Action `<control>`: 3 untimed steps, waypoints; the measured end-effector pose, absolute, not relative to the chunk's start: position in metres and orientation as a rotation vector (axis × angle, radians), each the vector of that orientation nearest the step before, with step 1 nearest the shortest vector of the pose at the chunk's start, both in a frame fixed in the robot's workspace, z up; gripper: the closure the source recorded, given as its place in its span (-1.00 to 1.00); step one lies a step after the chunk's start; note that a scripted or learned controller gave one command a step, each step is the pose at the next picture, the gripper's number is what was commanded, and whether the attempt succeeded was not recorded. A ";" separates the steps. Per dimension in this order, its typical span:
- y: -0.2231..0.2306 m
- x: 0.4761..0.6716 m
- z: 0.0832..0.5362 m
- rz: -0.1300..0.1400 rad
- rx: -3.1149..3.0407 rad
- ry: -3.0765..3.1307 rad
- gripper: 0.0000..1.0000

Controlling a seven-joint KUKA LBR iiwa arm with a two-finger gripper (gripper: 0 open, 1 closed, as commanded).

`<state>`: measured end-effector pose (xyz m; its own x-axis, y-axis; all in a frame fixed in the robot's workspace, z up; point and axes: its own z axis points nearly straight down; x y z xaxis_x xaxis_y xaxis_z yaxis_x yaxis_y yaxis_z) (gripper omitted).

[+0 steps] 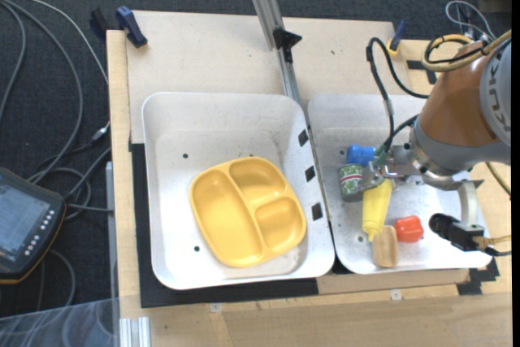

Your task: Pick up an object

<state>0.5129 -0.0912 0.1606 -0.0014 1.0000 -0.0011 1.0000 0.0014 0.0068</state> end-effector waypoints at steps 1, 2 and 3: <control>-0.085 0.523 0.213 0.006 2.215 2.221 1.00; -0.085 0.524 0.243 0.005 2.216 2.221 1.00; -0.036 0.546 0.232 0.004 2.214 2.228 1.00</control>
